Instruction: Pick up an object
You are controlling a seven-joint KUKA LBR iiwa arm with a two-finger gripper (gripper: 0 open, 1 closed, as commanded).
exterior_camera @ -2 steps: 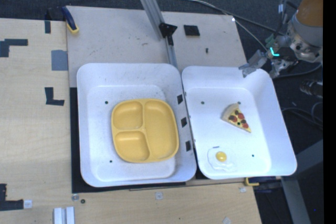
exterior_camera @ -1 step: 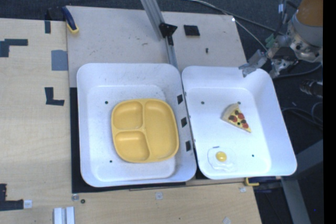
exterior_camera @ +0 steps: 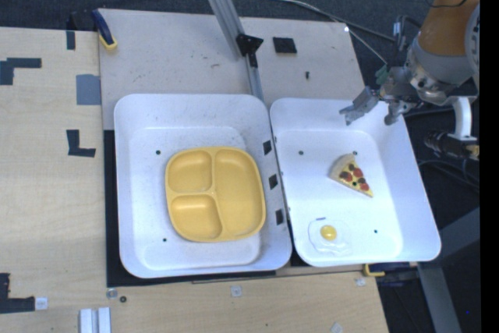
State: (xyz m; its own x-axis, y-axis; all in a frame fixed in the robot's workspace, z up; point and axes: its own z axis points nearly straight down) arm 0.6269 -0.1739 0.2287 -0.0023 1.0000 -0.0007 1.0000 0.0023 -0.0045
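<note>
Camera view: open hand above pizza slice

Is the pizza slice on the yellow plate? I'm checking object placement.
No, the pizza slice lies in the right bin, while the yellow plate sits in the left bin.

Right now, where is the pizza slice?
The pizza slice lies in the right bin, near its middle, above the fried egg and below the gripper.

No readable text, label, brand, number or sign appears anywhere.
</note>
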